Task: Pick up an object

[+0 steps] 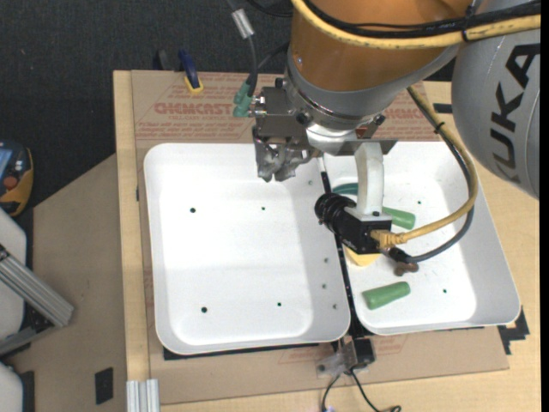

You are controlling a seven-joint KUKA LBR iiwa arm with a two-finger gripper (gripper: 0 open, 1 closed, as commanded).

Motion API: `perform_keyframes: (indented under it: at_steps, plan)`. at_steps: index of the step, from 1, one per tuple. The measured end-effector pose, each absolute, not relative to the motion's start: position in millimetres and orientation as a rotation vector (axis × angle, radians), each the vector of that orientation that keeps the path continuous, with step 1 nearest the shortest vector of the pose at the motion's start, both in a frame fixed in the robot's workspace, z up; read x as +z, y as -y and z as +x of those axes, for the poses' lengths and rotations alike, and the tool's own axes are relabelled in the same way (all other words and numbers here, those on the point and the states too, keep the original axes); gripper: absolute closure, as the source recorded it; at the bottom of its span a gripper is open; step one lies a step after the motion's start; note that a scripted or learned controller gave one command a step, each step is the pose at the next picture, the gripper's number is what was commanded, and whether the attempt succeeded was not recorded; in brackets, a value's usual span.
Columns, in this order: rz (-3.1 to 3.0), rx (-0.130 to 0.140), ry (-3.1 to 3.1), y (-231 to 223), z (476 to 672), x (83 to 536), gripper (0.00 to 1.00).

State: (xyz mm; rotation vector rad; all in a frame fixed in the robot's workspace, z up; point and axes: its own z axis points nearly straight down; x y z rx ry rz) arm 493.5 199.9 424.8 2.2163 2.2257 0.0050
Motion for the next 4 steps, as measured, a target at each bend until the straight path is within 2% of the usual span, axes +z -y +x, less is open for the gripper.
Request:
perform_keyframes:
  at_steps: [1, 2, 3, 4]
  plan:
    - [2.223, 0.013, -2.213, -151, 479.5, 490, 1.0]
    - [2.217, 0.002, -2.226, -198, 501.9, 470, 1.0]
    - [2.218, 0.004, -2.222, -220, 520.1, 467, 1.0]
    - [2.215, 0.016, -2.224, -225, 482.2, 540, 1.0]
